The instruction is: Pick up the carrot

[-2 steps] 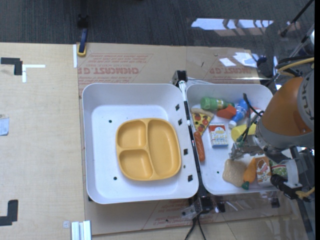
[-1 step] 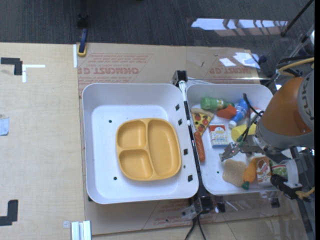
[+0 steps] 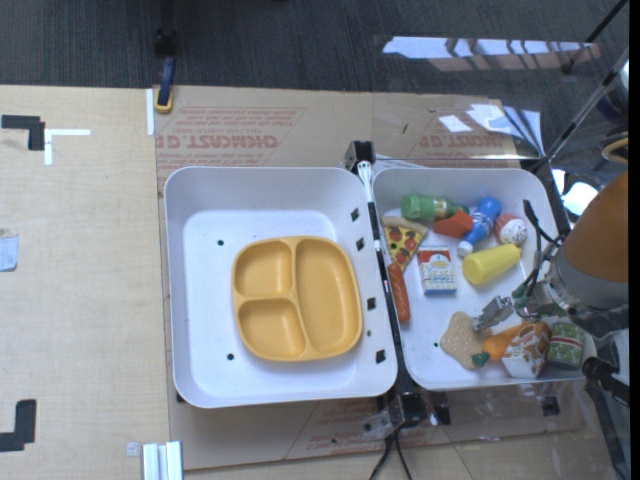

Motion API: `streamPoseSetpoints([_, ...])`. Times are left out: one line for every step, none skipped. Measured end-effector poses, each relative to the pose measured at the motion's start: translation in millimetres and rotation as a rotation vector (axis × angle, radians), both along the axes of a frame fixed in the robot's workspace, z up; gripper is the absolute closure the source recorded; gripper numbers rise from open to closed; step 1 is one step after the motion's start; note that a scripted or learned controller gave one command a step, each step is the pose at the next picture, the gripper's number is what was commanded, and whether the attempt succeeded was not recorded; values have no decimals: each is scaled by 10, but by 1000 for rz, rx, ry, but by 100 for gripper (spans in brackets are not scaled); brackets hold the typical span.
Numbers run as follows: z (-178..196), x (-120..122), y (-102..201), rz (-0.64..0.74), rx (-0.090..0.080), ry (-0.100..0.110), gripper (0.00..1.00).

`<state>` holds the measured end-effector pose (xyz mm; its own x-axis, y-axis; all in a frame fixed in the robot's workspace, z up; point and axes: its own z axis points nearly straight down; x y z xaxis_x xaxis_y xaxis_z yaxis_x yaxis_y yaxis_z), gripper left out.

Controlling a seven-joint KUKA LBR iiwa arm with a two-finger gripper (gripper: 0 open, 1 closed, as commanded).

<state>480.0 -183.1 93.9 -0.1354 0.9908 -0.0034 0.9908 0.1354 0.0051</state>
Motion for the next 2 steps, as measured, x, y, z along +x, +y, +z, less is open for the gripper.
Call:
streamPoseSetpoints([-4, 5, 201, 254, 0, 0, 0])
streamPoseSetpoints([90, 27, 199, 253, -1, -3, 100])
